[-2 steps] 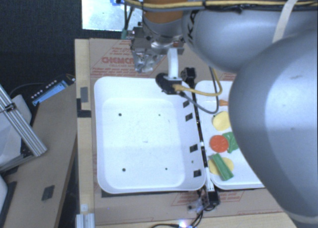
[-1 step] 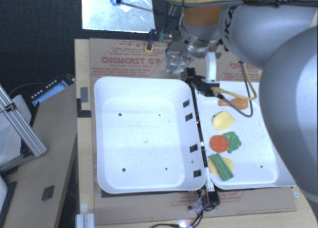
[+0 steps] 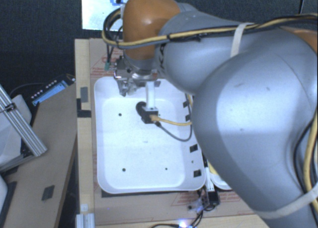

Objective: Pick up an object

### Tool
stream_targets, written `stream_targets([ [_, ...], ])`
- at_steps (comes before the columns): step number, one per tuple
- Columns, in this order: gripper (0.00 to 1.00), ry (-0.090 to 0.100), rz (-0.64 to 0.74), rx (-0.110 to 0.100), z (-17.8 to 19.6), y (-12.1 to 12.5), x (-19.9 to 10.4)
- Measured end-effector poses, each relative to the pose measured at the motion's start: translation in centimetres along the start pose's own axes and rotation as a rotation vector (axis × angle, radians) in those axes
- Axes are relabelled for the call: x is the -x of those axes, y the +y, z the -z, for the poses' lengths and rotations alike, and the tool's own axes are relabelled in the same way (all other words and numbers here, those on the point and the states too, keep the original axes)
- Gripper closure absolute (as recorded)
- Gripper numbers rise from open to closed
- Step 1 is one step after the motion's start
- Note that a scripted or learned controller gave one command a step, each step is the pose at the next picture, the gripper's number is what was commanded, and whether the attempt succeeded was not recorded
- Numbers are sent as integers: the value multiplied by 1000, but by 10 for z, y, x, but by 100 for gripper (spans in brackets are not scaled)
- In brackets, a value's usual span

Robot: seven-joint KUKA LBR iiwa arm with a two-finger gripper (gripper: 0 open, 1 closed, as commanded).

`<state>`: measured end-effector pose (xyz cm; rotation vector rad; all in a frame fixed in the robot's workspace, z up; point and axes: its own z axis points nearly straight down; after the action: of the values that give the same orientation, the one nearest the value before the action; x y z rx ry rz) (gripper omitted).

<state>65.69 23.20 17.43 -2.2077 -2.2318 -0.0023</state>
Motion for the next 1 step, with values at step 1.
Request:
stream_targets([
  [1, 100, -2, -5, 3, -18, 12, -3],
])
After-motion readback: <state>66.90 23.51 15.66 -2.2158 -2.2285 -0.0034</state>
